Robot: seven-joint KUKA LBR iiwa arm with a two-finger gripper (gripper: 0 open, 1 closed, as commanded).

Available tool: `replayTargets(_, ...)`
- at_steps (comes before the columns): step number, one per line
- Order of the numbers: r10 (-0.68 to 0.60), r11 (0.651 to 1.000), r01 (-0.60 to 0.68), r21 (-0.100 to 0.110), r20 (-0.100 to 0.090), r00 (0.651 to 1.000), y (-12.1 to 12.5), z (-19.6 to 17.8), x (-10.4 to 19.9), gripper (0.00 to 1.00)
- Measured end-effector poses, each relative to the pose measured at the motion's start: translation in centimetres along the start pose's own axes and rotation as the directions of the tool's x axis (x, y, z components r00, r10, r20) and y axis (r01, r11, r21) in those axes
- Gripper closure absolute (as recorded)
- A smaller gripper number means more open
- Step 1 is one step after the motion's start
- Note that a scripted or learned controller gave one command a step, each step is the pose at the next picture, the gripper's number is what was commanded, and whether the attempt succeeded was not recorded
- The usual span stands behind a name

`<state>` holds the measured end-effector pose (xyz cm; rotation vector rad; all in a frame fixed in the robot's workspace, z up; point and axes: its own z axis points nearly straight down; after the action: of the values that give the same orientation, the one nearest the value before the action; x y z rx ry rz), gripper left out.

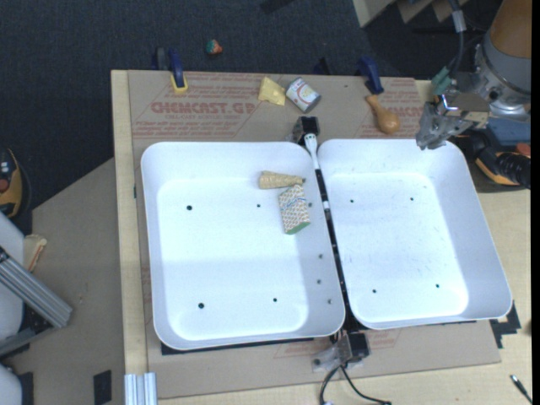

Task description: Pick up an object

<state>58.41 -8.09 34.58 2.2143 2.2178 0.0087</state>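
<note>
Cone (280,180) touching patterned pouch (294,208)

"CHEMCAST" on the cardboard sheet (202,108)

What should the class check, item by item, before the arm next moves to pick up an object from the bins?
1. Objects present in left bin: ok, a tan cone-shaped piece and a patterned packet.
2. The two objects apart: not ok, they touch or overlap.
3. Gripper above a target: not ok, it hangs at the right bin's far corner.
4. Jaws open: cannot tell.
5. Objects away from bin walls: ok.
</note>
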Motion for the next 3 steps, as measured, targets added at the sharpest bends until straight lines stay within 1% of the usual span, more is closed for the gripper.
replayTargets(1,-0.009,1.000,0.009,-0.014,-0.004,1.000,4.8,-17.8,9.6,1.00)
replayTargets(2,0.018,1.000,-0.018,0.002,0.006,1.000,1.3,-19.1,-6.8,1.00)
replayTargets(3,0.004,1.000,-0.004,0.026,-0.005,1.000,0.0,-3.5,-6.2,1.00)
